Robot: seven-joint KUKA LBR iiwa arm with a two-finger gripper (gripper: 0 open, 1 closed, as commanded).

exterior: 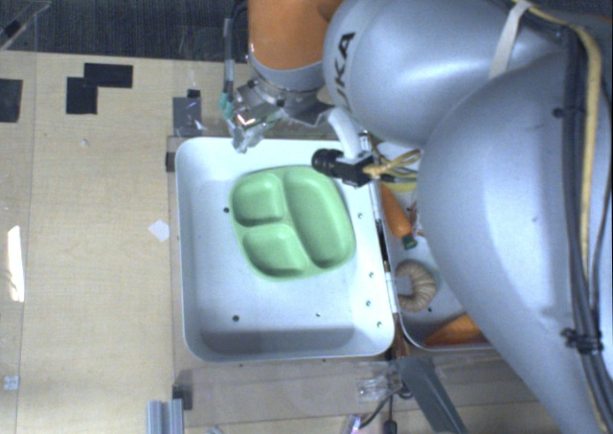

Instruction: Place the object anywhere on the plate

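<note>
A light green plate (290, 222) with three compartments lies in the left white bin (278, 331), slightly above its middle. My gripper (243, 131) hangs over the bin's far rim, just beyond the plate's upper left corner, and I see nothing in it. In the right bin, mostly hidden by my arm, lie an orange carrot-like piece (396, 217), a beige ring-shaped piece (418, 285) and another orange piece (454, 331).
My grey arm (498, 164) with its orange band (292, 6) covers most of the right bin (414, 336). A black cable connector (340, 167) juts over the plate's upper right corner. Wooden bench (86, 231) stretches to the left.
</note>
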